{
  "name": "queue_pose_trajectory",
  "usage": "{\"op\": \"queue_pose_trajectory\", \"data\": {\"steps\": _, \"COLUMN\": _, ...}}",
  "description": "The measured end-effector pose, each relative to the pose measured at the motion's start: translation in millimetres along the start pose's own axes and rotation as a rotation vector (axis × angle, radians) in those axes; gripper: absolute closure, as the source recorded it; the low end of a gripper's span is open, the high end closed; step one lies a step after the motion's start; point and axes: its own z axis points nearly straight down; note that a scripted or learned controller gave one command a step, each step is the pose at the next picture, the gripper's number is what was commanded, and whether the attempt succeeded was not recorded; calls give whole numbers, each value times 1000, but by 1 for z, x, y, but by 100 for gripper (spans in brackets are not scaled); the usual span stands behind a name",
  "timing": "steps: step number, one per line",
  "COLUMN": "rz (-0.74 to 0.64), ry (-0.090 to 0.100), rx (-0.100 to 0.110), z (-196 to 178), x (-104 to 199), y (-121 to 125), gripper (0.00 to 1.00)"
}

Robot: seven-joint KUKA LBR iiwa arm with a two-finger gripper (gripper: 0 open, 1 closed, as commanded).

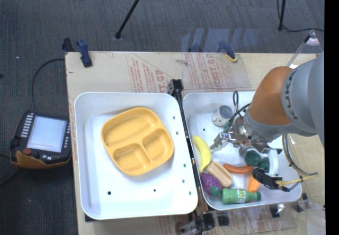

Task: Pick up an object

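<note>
The plywood counter [148, 70] carries two shallow white bins side by side, and the sorting looks deliberate: the left white bin [92, 186] holds a yellow three-compartment plastic plate [137, 139], while the right white bin [204, 102] in the lower right of the frame crowds the graspable toys. The grey arm with its orange band [273, 102] leans in from the right, its jaws [229, 138] low over the bin, whether open or closed I cannot tell. Just beside them lies a yellow plastic banana [202, 151], with a green plastic bottle [237, 195] nearer the bottom edge.

End effector [229, 141] above banana [202, 152]
</note>
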Motion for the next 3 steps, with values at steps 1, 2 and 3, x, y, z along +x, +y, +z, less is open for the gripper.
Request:
{"op": "queue_pose_trajectory", "data": {"steps": 1, "rz": 122, "ry": 1, "rx": 2, "z": 0, "x": 11, "y": -84, "gripper": 0}}
{"op": "queue_pose_trajectory", "data": {"steps": 2, "rz": 136, "ry": 2, "rx": 3, "z": -9, "x": 8, "y": -83, "gripper": 100}}
{"op": "queue_pose_trajectory", "data": {"steps": 3, "rz": 355, "ry": 2, "rx": -8, "z": -121, "x": 48, "y": -74, "gripper": 100}}
